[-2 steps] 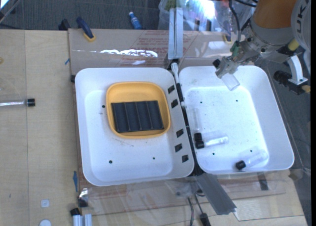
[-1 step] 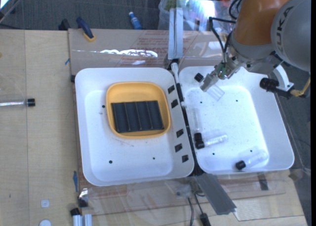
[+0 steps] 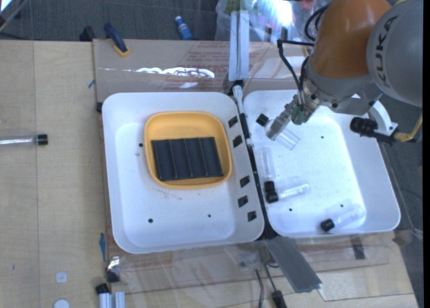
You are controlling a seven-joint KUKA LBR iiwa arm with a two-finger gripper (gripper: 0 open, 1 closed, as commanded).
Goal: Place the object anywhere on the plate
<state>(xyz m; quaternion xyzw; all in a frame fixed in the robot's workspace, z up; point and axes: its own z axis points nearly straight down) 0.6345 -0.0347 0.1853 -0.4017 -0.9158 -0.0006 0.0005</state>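
- Hand [image 3: 279, 124] poised low over the far-left part of the right bin [image 3: 363, 185], tilted down toward the divider between the bins; whether wide or narrow cannot be told at this slant.
- Just beside the hand's tip, a clear tube [image 3: 289, 140] lying on the bin floor; no telling whether touched or merely near, so not counted as held.
- Likely the task's thing: that clear tube, being the nearest piece to the hand. Well apart from the plate [image 3: 156, 125], which sits in the middle of the left bin [image 3: 127, 219].
- Already resting on the plate: a dark ribbed block [image 3: 187, 158], covering most of the plate's floor and leaving bare mainly the yellow rim and a strip toward the far edge.
- Scattered elsewhere in the right bin: a small black piece [image 3: 262, 119] near the far-left corner, a black-capped tube [image 3: 285, 191] near the divider, and another capped tube [image 3: 342, 218] by the near edge.
- Probably laid loose like this for picking from above; slanted approach suits a thing lying flat.
- Room for moving: open floor in the right bin's middle and right side; raised rims at the divider to be cleared on the way across.
- Risk, as a judgement: a round tube rolling off the ribbed block or the sloped plate rim.
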